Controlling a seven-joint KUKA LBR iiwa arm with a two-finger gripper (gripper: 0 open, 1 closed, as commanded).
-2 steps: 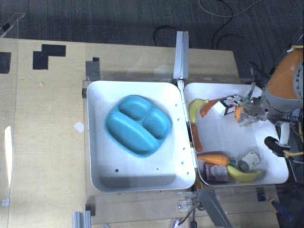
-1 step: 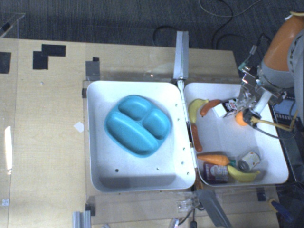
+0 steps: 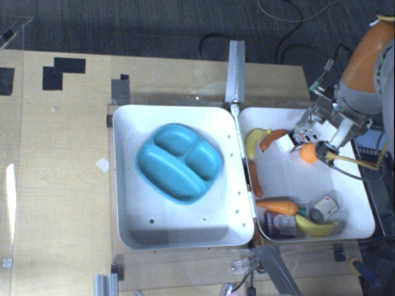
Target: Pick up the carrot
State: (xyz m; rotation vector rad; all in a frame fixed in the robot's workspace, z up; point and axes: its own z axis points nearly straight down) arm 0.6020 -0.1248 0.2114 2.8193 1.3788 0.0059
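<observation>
Reaching in from the right, the grey arm with its orange band (image 3: 370,48) hangs over the upper right corner of the right-hand shallow white bin (image 3: 364,227). Its pincer (image 3: 308,131) sits low among a small cluster there, just beside a round orange fruit (image 3: 308,153) and a small white block (image 3: 284,142); from here I cannot tell how it is set. The long orange carrot (image 3: 277,206) lies well apart from it, flat near the bin's front edge, pointing left toward the divider. Just beside the carrot, toward the front, are a dark purple can on its side (image 3: 279,224), a yellow banana (image 3: 317,227) and a small grey cylinder (image 3: 323,209). Near the bin's upper left lie a yellow-green rounded fruit (image 3: 254,142) and a red-orange sausage-shaped thing (image 3: 272,139). The left-hand white bin (image 3: 133,227) carries a blue plastic divided plate (image 3: 179,161) with 3 compartments. Both bins rest side by side on the pale wooden bench (image 3: 55,184).
</observation>
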